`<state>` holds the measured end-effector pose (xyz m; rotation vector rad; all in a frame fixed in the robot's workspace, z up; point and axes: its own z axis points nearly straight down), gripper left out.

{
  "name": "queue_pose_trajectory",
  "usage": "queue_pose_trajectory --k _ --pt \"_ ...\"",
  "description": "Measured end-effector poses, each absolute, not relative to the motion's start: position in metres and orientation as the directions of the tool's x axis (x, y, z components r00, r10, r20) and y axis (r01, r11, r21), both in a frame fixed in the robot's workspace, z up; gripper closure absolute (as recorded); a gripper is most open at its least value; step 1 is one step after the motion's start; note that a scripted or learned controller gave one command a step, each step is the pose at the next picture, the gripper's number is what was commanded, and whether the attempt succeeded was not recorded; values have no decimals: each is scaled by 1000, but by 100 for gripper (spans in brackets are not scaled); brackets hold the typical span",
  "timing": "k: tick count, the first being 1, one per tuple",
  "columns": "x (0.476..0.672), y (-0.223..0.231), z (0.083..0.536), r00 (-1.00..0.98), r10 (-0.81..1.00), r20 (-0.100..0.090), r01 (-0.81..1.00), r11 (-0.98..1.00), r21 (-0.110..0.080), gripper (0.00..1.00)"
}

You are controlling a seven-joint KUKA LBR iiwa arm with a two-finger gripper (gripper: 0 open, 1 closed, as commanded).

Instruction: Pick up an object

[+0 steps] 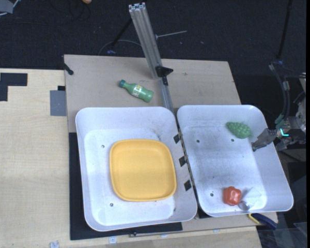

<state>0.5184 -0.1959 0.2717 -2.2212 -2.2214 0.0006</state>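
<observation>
From above, a smooth rounded-square yellow plate (142, 170) lies flat in the left bin (88, 133), while the right bin (217, 164) holds a bumpy green object (239, 129) near its far edge, close to the gripper (261, 141), and a glossy red object (231, 195) at its near edge.

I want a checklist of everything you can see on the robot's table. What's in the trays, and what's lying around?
Surface: tan bench bearing left bin and right bin, side by side.
Job's things: yellow plate in left bin; green lumpy object and red object in right bin.
Clutter: green bottle lying on the bench behind the bins.
Grippers: gripper at the right bin's right rim, holding nothing seen.
Cables: dark cables on the floor.
Surroundings: metal rail, dark floor.
</observation>
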Motion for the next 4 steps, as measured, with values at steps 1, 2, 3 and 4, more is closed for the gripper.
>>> queue_pose_trajectory --k 1,2,3,4 --pt "518 -196 272 0 1000 0 1000 0 0 0" --pt "512 -203 222 0 1000 1 1000 0 -5 0" --pt "503 -207 173 0 1000 1 1000 0 -5 0" --pt "497 -198 123 -1 1000 2 1000 1 -5 0"
